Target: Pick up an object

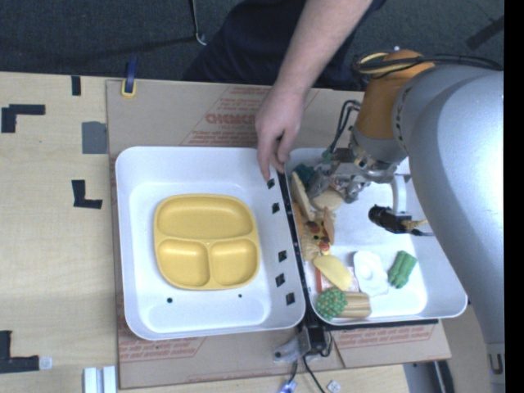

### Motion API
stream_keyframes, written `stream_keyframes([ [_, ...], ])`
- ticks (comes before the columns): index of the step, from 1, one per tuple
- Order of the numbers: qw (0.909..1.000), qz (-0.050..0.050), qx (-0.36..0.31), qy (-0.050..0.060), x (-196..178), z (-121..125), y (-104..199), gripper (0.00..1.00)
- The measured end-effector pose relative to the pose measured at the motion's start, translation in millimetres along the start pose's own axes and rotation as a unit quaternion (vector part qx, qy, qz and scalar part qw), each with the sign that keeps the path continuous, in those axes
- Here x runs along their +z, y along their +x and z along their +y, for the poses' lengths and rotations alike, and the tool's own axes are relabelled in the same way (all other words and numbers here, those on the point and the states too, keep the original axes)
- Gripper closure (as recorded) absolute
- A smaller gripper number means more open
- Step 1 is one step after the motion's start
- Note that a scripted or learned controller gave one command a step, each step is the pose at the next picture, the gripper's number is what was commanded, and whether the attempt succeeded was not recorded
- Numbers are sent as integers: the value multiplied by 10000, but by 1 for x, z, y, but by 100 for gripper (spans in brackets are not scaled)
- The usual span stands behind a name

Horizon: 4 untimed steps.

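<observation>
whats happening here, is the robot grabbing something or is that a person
Both are in the scene. The KUKA arm reaches into the right bin, its hand low over the toy food heaped near the divider. A person's hand rests at the rim between the bins. The yellow divided plate sits alone in the left bin.

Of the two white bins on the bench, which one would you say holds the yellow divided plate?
The left bin; the right bin holds small toy foods instead.
</observation>
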<state>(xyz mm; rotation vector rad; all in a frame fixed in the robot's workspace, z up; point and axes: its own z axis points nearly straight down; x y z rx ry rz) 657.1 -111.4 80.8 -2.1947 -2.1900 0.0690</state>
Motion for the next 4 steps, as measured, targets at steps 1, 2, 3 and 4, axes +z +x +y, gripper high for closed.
stream_keyframes([
  [1, 9996, 9, 26, -277, -60, -87, -57, 0],
  [2, 9995, 0, 1, -314, 5, -127, -16, 0],
  [3, 9995, -66, -3, -308, -1, -71, 7, 0],
  [4, 9996, -10, 2, -299, -10, -73, 11, 100],
])
